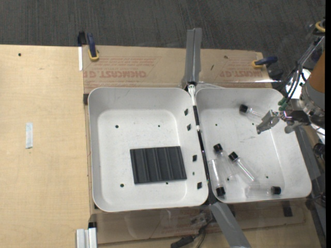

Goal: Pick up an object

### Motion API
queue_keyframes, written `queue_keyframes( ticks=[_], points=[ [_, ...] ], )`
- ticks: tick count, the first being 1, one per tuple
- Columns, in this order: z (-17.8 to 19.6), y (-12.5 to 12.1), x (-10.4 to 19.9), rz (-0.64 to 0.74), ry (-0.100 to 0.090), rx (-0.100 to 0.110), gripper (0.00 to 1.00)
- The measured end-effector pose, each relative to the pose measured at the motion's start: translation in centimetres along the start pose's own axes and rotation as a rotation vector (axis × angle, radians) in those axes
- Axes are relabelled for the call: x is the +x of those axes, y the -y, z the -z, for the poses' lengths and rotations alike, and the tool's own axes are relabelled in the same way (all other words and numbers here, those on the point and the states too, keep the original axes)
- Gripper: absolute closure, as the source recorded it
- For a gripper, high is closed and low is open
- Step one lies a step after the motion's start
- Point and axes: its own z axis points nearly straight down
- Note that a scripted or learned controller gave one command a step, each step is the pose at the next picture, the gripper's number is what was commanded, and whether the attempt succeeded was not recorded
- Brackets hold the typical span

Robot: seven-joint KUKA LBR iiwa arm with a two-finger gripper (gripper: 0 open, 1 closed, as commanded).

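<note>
Camera view looks down on a wooden bench [41,87] bearing two shallow white bins side by side. Left bin [103,107] holds a dark ribbed rectangular tray [158,164], lying flat toward the bin's near edge, a little right of its middle.

Right bin [289,190] holds several clear plastic tubes with black caps. One tube [247,110] lies near the far edge of that bin, just left of the end effector. A black-capped tube [218,150] sits near the bin's left wall, about halfway down. Another tube [239,165] lies slanted near the bin's middle, its cap at the upper left. A longer tube [217,180] lies along the left wall, with its black cap toward the near-left corner. One more cap [275,190] shows near the near-right corner, beside a faint clear body.

The arm comes in from the bench's right edge, and the end effector [269,121] hangs over the far-right part of the right bin, its metal fingers pointing left and downward. I cannot tell how far the fingers are apart, and nothing can be seen between them. Cables trail from the wrist toward the right.

Two clamps, one at the far left [92,49] and one at the far right [264,62], grip a cardboard sheet [129,71] behind the bins. A grey bar [193,56] runs back from the seam between the bins. A small pale strip [29,136] lies on the bench's left part.
</note>
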Motion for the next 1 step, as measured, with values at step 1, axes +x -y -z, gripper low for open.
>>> queue_keyframes(
  ticks=[1],
  points=[
    [-10.26, 5.12, 3.15, -0.02, -0.001, 0.001, 0.0]
  ],
)
